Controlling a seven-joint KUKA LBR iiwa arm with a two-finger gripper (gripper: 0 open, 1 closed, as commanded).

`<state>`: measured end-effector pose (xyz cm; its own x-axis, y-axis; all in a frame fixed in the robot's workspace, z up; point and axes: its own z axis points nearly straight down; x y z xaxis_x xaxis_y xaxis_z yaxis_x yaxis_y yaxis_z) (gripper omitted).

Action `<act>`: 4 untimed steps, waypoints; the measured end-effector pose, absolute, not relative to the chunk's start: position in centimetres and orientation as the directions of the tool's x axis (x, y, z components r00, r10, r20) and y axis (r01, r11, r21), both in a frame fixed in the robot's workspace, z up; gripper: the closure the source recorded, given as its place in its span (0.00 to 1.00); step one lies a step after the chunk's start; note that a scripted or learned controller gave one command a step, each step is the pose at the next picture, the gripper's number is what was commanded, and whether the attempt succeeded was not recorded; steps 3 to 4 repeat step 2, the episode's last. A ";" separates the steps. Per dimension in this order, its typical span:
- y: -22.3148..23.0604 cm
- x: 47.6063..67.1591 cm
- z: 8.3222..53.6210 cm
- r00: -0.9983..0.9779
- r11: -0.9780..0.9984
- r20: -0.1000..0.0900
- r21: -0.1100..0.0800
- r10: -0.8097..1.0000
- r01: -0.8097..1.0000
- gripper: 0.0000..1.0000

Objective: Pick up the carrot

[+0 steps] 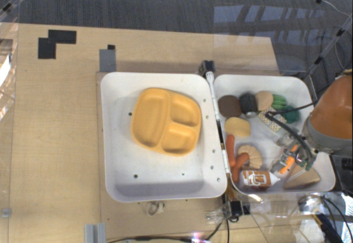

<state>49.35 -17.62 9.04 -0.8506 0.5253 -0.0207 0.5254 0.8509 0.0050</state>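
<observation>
Carrot [286,164] sits in right bin [317,92], right at claw [291,160], apparently between its fingers; clamped or apart — can't tell.

No readable text anywhere. A small bottle [255,179] in the right bin [309,92] carries a white label, its print too blurred to make out.

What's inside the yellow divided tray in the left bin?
The yellow divided tray in the left bin shows three bare compartments with nothing in them. Whatever lies under the tray is covered, so that cannot be seen.
</observation>
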 end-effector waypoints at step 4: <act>-13.9 49.0 15.3 -0.619 0.619 -0.007 0.008 0.785 0.785 1.00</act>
